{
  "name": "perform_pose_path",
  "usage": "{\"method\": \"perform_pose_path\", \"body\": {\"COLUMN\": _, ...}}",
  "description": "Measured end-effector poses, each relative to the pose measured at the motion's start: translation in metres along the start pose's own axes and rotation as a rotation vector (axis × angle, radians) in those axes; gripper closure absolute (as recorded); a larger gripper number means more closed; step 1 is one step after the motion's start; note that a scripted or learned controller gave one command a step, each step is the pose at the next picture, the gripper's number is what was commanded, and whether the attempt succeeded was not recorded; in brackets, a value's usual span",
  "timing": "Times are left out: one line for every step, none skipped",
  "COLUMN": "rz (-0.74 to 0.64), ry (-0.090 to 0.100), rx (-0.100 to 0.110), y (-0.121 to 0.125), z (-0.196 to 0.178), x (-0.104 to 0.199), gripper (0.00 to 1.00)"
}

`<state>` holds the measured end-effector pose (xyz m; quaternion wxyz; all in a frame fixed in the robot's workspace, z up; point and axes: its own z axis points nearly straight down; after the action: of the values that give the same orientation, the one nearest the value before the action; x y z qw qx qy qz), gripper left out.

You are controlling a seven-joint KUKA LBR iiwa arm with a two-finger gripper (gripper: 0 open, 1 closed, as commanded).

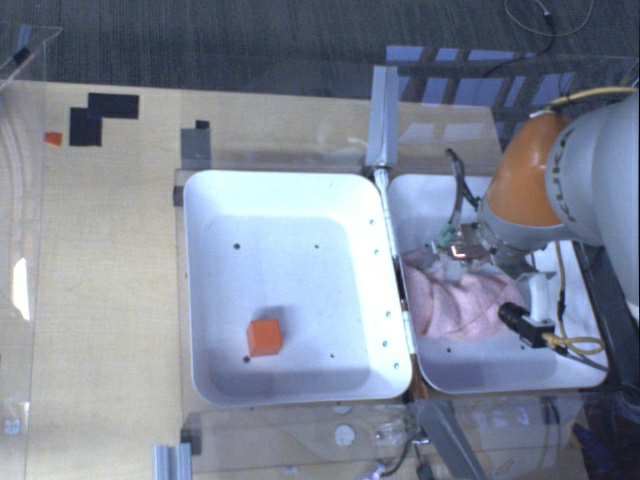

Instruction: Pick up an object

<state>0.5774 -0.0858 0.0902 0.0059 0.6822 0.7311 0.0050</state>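
An orange cube point(265, 337) lies on the floor of the left bin point(210, 208), near its front. A crumpled pink cloth point(460, 306) lies in the right bin point(420, 203). My gripper point(452, 252) is down in the right bin at the cloth's upper edge, under the grey arm and its orange band point(525, 173). The wrist hides the fingertips, and I cannot see anything held between them.
A metal divider post point(382, 118) stands between the bins at the back. Black markers point(100, 116) and a small orange tag point(53, 139) sit on the wooden bench at far left. Cables point(560, 343) trail along the right bin's right side.
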Motion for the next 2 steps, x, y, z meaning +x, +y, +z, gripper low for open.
{"method": "perform_pose_path", "body": {"rz": -0.238, "ry": 0.001, "rx": 0.006, "y": 0.054, "z": -0.003, "x": -0.003, "gripper": 0.0}}
{"method": "perform_pose_path", "body": {"rz": -0.317, "ry": 0.001, "rx": 0.005, "y": 0.02, "z": -0.097, "x": 0.005, "gripper": 0.0}}
